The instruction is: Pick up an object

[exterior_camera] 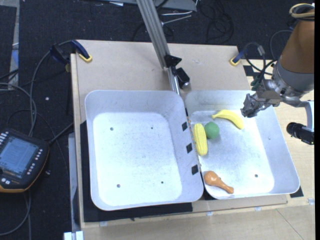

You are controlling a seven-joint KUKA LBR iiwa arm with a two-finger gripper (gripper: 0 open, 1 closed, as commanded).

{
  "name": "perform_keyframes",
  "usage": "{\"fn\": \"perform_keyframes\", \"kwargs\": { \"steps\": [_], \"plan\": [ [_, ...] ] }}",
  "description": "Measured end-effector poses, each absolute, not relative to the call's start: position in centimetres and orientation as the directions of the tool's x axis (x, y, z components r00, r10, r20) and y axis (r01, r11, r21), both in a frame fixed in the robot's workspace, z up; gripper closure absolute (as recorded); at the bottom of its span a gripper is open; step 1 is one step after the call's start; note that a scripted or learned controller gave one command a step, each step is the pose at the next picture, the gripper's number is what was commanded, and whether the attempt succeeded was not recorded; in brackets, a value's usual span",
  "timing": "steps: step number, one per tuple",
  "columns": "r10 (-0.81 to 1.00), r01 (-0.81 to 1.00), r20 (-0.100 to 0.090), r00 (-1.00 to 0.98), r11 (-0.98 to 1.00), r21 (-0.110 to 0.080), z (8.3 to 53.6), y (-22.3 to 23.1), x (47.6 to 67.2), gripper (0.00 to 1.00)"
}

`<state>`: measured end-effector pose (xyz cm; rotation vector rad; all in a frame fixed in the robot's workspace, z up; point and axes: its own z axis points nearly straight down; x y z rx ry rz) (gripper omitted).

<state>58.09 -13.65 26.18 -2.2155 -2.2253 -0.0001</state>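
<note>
In the right bin [280, 154] lie a yellow banana [228, 117] near the back, a green ball [212, 130] beside a yellow corn cob [200, 139] by the left wall, and an orange gourd-shaped toy [218, 181] near the front. My gripper [248, 111] hangs at the bin's back right, just right of the banana's end, dark and small in the camera view. Nothing shows between its fingers.
The left bin [95, 134] sits beside the right one on the wooden bench. A slanted metal pole [156, 29] rises from the back between the bins. Clamps [80, 51] hold the bench's back corners. A teach pendant [17, 159] lies off the bench at the left.
</note>
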Motion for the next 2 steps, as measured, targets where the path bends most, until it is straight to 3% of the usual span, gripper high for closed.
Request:
{"fn": "perform_keyframes", "kwargs": {
  "steps": [2],
  "plan": [
    [1.000, 1.000, 0.001, -0.005, 0.005, 0.000, 27.0, -3.2, 58.2, 1.00]
  ]
}}
